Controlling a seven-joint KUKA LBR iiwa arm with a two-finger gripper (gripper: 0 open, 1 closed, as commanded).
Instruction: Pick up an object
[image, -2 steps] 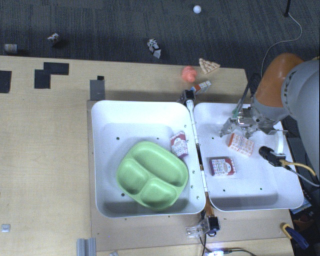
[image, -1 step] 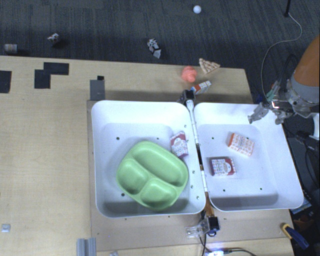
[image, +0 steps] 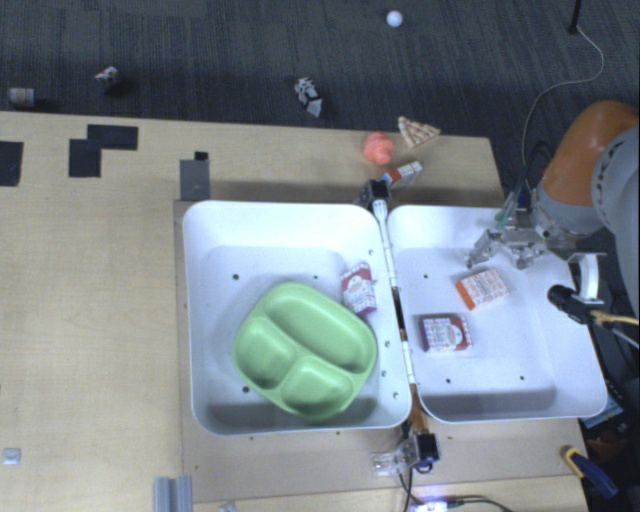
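Observation:
In the right bin (image: 560, 385), an orange and white packet (image: 483, 288) lies near the middle, and a dark red packet (image: 443, 332) lies just in front of it on the left. My gripper (image: 505, 255) hangs over the far part of this bin, just behind and slightly right of the orange packet. Its fingers are spread open with nothing between them. The left bin (image: 205, 300) holds a green divided plate (image: 305, 347) and a small red and white packet (image: 358, 290) by the plate's far right edge.
Behind the bins, a pink ball (image: 378, 148), a toy pizza slice (image: 418, 131) and a small bottle (image: 400, 176) rest on the wooden bench. The grey and orange arm (image: 590, 170) fills the right side. Small clips sit at the bins' front seam (image: 415, 455).

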